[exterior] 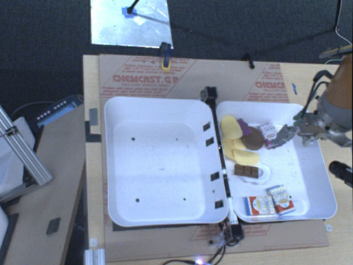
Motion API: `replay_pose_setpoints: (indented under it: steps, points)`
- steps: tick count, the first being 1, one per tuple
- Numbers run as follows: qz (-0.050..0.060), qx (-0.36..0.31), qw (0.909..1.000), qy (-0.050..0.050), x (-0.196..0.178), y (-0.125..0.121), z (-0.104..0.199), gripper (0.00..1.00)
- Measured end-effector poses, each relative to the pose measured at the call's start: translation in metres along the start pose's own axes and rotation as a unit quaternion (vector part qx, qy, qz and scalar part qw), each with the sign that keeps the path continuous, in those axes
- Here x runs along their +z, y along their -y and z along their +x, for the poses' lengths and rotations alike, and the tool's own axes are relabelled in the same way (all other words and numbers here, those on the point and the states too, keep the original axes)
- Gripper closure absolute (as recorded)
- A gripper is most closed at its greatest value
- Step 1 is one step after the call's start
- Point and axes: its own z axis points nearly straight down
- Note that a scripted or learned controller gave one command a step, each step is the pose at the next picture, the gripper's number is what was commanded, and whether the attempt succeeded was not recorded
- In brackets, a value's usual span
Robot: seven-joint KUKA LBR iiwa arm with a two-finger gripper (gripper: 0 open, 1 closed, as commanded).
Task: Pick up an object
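Camera view, arm: reaching in from the right over the right bin [325, 200], its grey wrist sitting above the bin's right wall
Camera view, gripper [279, 137]: pointing left and down toward the cluster of items, its tip lying just beside the small patterned packet [267, 130]; how far the pincer is parting cannot be told, and nothing is showing as gripped
Camera view, right bin: holding all the objects, most of them crowding along its left side
Camera view, yellow pieces [232, 128]: lying against the left wall, one above and others [245, 157] below, touching one another
Camera view, brown round piece [253, 140]: resting on the yellow pieces, just left of the gripper's tip
Camera view, dark bar [247, 171]: lying flat below the yellow pieces, near a white ring
Camera view, two cartons [260, 205] [281, 199]: sitting side by side by the bin's front wall, well apart from the gripper
Camera view, left bin [118, 115]: standing beside the right bin, their walls touching along the middle
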Motion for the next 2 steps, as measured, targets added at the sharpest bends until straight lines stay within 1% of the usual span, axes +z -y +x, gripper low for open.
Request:
replay_pose_setpoints:
  steps: [1,2]
  points:
    - [-0.002,-0.004,1.0,-0.001,0.138,-0.106,0.045,0.0]
    - [-0.007,-0.002,1.0,-0.001,0.118,-0.107,0.043,1.0]
